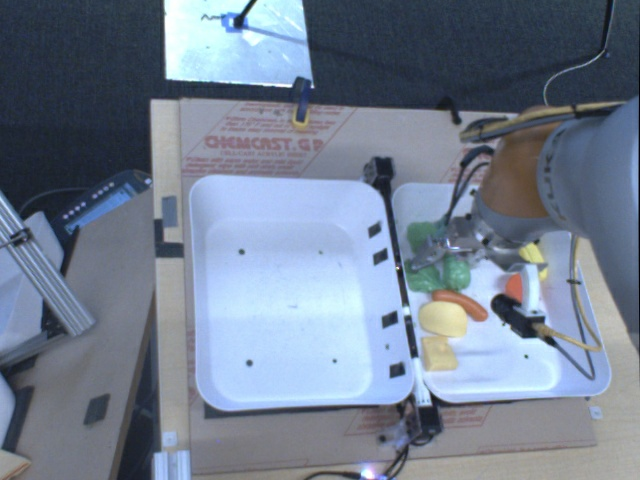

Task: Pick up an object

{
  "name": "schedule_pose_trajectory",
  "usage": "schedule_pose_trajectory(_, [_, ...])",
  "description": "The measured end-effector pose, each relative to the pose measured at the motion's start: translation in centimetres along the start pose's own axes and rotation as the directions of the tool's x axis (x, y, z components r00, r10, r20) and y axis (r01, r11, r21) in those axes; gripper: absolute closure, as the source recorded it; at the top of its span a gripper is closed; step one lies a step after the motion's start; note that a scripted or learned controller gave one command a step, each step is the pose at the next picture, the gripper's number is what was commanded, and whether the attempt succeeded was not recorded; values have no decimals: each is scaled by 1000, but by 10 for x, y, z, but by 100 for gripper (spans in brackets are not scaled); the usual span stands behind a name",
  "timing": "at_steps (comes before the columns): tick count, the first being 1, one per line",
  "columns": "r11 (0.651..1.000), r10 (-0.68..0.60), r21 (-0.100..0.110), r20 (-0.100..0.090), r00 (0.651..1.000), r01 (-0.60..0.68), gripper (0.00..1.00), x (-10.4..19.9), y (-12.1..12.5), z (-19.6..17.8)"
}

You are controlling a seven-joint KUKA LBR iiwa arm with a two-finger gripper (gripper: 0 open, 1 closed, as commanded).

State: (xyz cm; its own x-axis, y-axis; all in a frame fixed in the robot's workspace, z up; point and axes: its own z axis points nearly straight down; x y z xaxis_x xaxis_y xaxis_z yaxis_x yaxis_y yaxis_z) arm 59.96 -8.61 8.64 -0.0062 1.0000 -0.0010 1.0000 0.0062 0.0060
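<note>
My gripper (428, 256) hangs low in the left part of the right bin (500, 378), right over a cluster of green toy pieces (452, 273). One green piece (422, 235) lies just behind it. In front of the greens are an orange carrot-like piece (462, 304), a round yellow piece (443, 318) and a pale yellow block (438, 354). Whether any green piece is in its grasp cannot be made out. The arm comes in from the right above the bin's back half.
The left bin (290, 288) adjoins the right one along a black-clipped divider (395, 278). A small red piece (514, 286) and a yellow piece (533, 253) lie near the right bin's right side, partly under the wrist.
</note>
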Motion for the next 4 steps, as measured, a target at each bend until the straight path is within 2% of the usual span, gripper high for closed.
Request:
schedule_pose_trajectory(1, [1000,5,3,0,1000,-5,0,0,-23,1])
schedule_pose_trajectory(2, [1000,8,4,-1,1000,-8,0,-21,-82,0])
schedule_pose_trajectory(3, [1000,-2,0,-1,1000,2,0,6,-31,0])
schedule_pose_trajectory(4, [1000,6,12,-16,1000,-6,0,-85,-61,0])
